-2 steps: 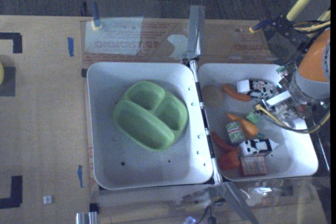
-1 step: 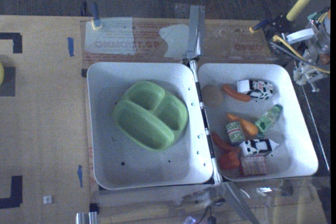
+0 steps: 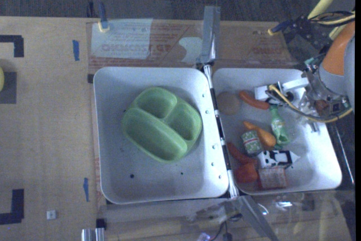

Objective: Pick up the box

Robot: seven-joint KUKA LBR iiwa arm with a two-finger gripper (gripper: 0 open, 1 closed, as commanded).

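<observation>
In the right bin (image 3: pixel 330 169), a small green-labelled box (image 3: pixel 251 142) stands near the middle. A reddish-brown box (image 3: pixel 272 178) lies near the front wall, with a black-and-white carton (image 3: pixel 276 158) touching it from behind. My gripper (image 3: pixel 309 105) hangs over the bin's right side, above and to the right of a green bottle (image 3: pixel 277 127), apart from all three boxes. Cables hang around the wrist and blur the gripper's outline. Nothing shows in its grasp.
A green divided plate (image 3: pixel 162 122) lies in the left bin (image 3: pixel 110 178). The right bin also holds a brown round item (image 3: pixel 228 103), an orange-red vegetable (image 3: pixel 254 101), an orange piece (image 3: pixel 263 135) and red pieces (image 3: pixel 241 162). A metal divider (image 3: pixel 210 36) stands behind the bins.
</observation>
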